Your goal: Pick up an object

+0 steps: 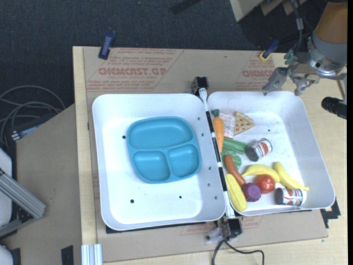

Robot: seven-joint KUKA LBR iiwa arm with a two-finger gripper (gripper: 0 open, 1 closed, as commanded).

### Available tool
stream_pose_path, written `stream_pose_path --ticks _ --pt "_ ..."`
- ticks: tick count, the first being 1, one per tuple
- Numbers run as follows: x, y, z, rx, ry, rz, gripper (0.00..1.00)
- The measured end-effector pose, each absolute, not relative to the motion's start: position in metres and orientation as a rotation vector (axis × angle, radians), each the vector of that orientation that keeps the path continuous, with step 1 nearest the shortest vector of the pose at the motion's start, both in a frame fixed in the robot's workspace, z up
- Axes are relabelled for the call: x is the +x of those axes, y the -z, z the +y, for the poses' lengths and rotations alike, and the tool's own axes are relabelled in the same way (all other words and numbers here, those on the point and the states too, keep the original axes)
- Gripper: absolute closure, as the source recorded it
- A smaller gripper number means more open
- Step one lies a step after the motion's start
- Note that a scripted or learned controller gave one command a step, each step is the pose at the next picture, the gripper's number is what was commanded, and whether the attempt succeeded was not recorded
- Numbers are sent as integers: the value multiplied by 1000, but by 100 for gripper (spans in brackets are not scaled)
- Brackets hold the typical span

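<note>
Nearest the camera, in the right bin (309,127): a small can (289,196) at the near edge, a red tomato (266,183), a purple ball (252,192) and an ear of corn (236,192) close by, several of them touching. Just beyond: a banana (276,173), a reddish sausage-like piece (234,171), a green vegetable (234,147), a second can (260,148) lying on its side. Further back: a carrot (219,132) along the divider, a pizza slice (240,123) beside it. All resting on the bin floor, none lifted. In the left bin (110,148): a blue sectioned tray (163,149), nothing on it. Farthest, above the rear rim of the right bin: gripper (290,79), fingers spread apart, nothing between them, well apart from the clustered items. Judged progress: pick not yet begun; no object selected by contact. Remaining: travel over the pile, descent, closure on one item, lift. Crowding near the divider judged likely to hinder a clean grasp; the second can stands more apart.
</note>
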State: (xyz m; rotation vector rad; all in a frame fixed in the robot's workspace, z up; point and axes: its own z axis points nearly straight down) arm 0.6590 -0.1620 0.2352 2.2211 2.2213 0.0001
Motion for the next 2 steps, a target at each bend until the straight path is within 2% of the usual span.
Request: stream_pose_path --ticks 1,2 --pt "561 -103 -115 2222 0 2221 0" --pt "540 -85 -118 2222 0 2220 0"
